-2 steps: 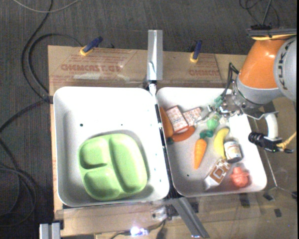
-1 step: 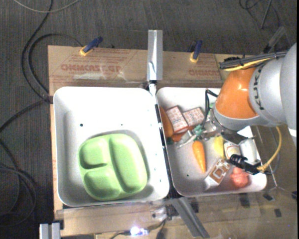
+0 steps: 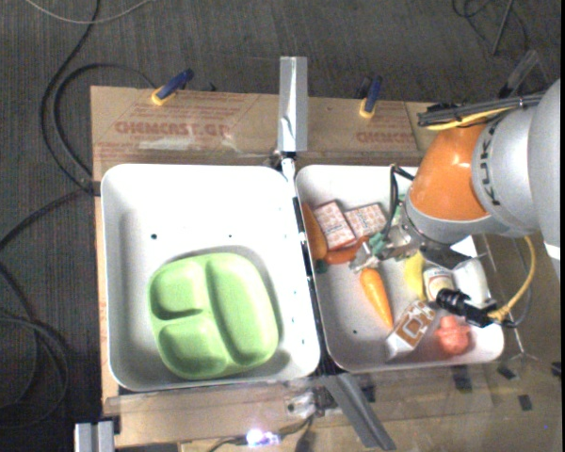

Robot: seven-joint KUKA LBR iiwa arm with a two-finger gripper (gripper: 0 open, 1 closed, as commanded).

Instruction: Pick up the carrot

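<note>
My gripper [image 3: 384, 245] hangs at the carrot's [image 3: 378, 293] leafy top in the right bin [image 3: 344, 332], its opening unclear to me; the carrot looks light, stiff, slick and tapered, so I'd pinch its thick upper end.

Even overhead light, soft focus, white bins [image 3: 122, 252] glaring.

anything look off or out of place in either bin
Nothing looks spilled or broken. The right bin is crowded: the carrot lies at a slant among small packets, with the gripper right at its top end. The green tray sits slightly askew in the left bin.
</note>
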